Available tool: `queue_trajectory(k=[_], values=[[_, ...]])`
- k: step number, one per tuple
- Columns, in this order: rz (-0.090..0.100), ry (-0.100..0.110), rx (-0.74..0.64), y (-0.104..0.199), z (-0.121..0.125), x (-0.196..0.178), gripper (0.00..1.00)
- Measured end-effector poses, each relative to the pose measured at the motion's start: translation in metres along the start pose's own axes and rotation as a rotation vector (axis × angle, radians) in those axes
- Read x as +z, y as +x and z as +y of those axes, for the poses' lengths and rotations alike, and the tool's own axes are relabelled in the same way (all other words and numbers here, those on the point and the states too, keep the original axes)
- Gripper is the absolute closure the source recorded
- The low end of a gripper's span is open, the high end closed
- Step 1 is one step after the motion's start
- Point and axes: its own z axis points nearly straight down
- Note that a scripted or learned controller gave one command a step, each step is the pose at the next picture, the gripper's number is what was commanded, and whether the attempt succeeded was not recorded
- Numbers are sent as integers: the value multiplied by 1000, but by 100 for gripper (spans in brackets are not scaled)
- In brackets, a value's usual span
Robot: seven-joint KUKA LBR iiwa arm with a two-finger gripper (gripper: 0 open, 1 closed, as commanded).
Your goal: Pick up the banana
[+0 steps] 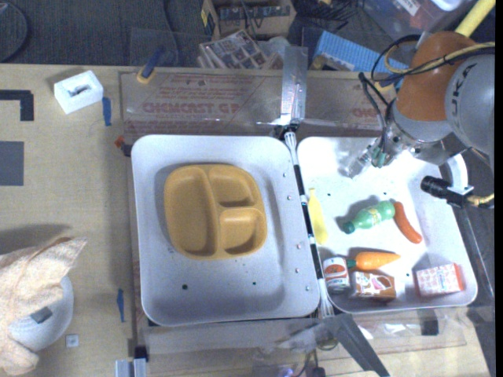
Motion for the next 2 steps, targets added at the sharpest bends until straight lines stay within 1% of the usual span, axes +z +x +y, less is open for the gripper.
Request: queue_trajectory(k=[1,2], values=[[1,-2,-52,-33,-83,-75,100],[-1,-3,-313,-33,-95,-150,100]])
